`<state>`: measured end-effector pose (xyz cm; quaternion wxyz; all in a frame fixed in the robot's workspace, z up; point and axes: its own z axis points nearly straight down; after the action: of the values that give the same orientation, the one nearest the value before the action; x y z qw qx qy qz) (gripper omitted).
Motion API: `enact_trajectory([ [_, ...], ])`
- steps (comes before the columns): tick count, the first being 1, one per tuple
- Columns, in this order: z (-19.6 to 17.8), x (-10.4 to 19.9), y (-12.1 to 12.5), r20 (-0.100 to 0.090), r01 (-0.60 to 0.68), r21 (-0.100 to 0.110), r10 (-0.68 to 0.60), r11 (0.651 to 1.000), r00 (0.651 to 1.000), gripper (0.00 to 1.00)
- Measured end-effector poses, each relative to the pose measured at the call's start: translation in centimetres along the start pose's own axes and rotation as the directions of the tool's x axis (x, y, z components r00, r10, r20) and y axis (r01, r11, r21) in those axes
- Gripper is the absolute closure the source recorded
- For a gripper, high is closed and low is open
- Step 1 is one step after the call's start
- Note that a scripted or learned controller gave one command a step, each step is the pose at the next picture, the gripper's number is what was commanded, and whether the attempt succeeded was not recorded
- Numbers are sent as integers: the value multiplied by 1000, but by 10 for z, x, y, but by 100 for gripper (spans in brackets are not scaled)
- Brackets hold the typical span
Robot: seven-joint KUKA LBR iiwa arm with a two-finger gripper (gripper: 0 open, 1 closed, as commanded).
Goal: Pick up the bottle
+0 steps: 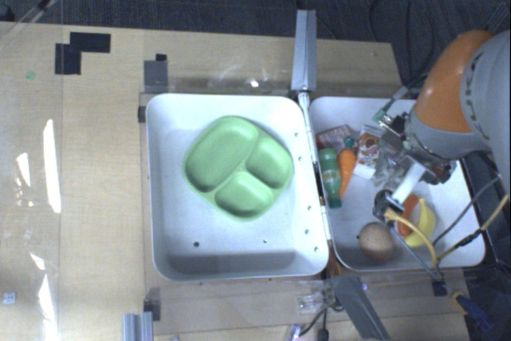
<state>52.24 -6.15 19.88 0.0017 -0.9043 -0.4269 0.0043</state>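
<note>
One green bottle (329, 178) lies beside a carrot (346, 170).

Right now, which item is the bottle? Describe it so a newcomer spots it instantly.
Look in the right bin, along its left wall next to the divider. The bottle lies there lengthwise, a slim green cylinder. The carrot beside it is orange and tapered, so the bottle is the only green item in that bin.

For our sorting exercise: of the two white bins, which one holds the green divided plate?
The left bin, the one farther from the arm, holds the green divided plate. The right bin instead holds the bottle, carrot and other small items.
</note>
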Motion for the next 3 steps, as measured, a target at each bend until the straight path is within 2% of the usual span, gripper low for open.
enact_trajectory([
  [1, 0, 0, 0, 0, 0, 0, 0, 1000, 1000, 0],
  [2, 18, 22, -64, -2, 467, -5, -467, 884, 884, 0],
  [3, 18, 43, -80, -2, 471, -6, -471, 882, 882, 0],
])
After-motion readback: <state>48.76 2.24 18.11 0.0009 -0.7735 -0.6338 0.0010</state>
